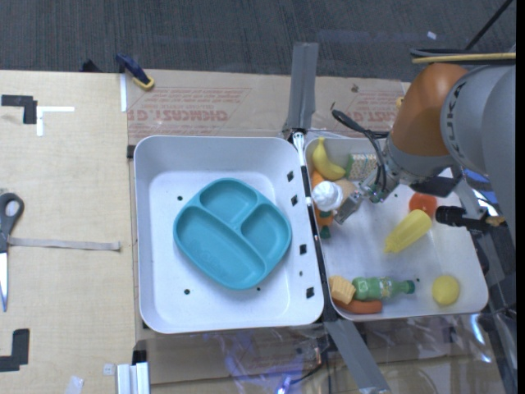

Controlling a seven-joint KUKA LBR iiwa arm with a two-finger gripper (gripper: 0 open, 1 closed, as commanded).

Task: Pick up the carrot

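Where bin walls meet, tapered carrot (367,306)

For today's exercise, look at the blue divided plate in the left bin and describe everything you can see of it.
The blue divided plate is a teal, plastic-looking tray with rounded corners, split by raised ridges into three compartments: one long one and two smaller ones. It lies flat, right side up, turned at a slant, near the middle of the left white bin. It rests on the bin floor and touches none of the walls.
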